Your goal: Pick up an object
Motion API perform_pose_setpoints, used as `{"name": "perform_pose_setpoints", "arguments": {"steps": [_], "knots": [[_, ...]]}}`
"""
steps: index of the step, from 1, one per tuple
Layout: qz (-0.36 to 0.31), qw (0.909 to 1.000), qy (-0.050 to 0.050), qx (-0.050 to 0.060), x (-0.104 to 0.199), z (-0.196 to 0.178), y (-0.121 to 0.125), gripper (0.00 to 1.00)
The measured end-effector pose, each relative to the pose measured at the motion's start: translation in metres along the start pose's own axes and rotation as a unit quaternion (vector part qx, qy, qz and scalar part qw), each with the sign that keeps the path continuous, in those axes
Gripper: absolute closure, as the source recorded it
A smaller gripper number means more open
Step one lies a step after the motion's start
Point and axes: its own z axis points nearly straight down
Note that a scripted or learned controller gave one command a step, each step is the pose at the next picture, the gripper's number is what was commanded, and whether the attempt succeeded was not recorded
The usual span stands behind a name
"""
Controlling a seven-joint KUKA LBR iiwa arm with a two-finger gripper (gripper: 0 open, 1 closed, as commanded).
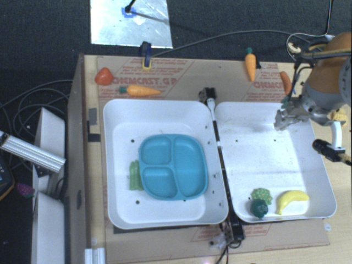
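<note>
Banana, curved glossy yellow, lies apart from claw, grip state unclear.

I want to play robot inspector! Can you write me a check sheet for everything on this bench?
Surface: brown cardboard bench top bearing two shallow white bins, left bin and right bin, side by side.
Job's things: yellow toy banana, light green knobbly toy and dark green round toy in the right bin's near corner; blue divided plate and green strip toy in the left bin.
Clutter: orange toy carrot, red-orange toy, second toy carrot, all on the cardboard behind the bins.
Grippers: grey two-finger gripper above the right bin's far right part, holding nothing seen.
Cables: black cables on the floor at left.
Surroundings: shiny silver sheet on the dark floor.
</note>
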Motion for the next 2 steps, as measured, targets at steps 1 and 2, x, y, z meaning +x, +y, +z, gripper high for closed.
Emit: {"name": "perform_pose_setpoints", "arguments": {"steps": [1,2], "knots": [[-0.001,1.0000,0.000,-0.002,-0.0002,-0.0111,0.0011,1.00],[-0.001,1.0000,0.000,-0.002,-0.0002,-0.0109,0.0010,0.00]]}}
